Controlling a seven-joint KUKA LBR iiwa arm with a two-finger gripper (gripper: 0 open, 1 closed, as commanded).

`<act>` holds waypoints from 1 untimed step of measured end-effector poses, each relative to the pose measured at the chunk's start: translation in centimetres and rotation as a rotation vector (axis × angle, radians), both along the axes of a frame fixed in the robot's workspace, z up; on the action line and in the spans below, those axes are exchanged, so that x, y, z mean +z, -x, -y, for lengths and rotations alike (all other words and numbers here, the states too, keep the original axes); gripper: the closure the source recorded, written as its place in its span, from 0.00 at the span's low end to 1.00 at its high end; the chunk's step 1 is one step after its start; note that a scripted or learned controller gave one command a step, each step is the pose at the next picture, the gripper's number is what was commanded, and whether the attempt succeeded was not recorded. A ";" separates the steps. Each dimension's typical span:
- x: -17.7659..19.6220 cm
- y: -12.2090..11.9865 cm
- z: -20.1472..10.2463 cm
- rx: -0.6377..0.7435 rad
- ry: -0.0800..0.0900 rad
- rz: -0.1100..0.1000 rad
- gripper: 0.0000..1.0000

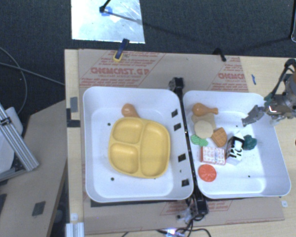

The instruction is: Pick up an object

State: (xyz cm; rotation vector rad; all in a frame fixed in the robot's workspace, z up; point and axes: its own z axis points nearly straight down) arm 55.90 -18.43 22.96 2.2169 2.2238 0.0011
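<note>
The gripper [250,116] hung over the upper right part of the right bin [274,154], reaching in from the right. It carried nothing; no obj sat between the fingers. The tip looked slim and pointed toward the toys, but whether it was spread or closed I couldn't tell at this angle and res. It appeared clear of the bin floor and touched none of the items.

Nearest candidates, just below and left of the tip: a black-and-white toy [236,148] w/ a green lump [249,142] right beside it. Further left lay a tan wedge [219,136], a pale round disc [204,129], a green leafy piece [199,141], a red-and-white box [213,155], an orange-red disc [207,173] and a drumstick [204,109] near the bin's top. All sat packed toward the bin's left half, several touching.

Judgement on the step: this was the approach, pre-grasp. To do it well, prob. best to go for an item at the cluster's edge, e.g. the green lump or the orange-red disc, since those have free space round them. Center over it, descend straight, close only once the obj is betw. the tips. The packed middle risks a nudge or a double grab.

The left bin [96,132] held a yellow divided plate [139,148] and a second drumstick [129,110] above it, well apart from the arm.
</note>
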 end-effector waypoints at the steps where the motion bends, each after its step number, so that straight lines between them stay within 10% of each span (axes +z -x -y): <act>1: -10.8 6.4 -4.4 -0.001 -0.006 -0.012 0.00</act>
